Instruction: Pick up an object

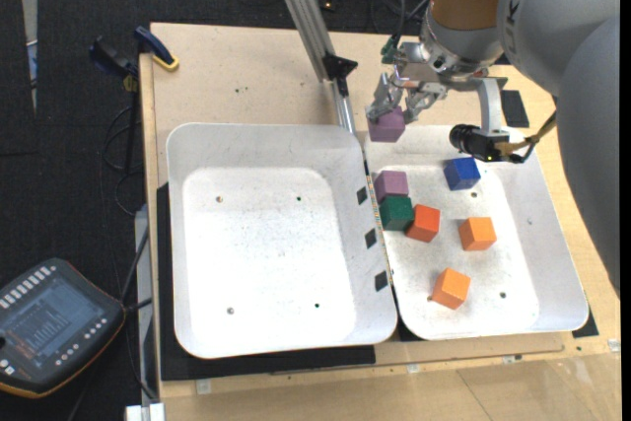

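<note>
The pincer (394,108) grips a purple block (386,125) by its top edge, raised over the right bin (552,242), upper centre of frame — such a shallow hold could slip.

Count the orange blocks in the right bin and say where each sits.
3. One orange block touches the green block near the bin's middle; one lies to its right; one sits nearest the front edge. The arm may hide others.
</note>
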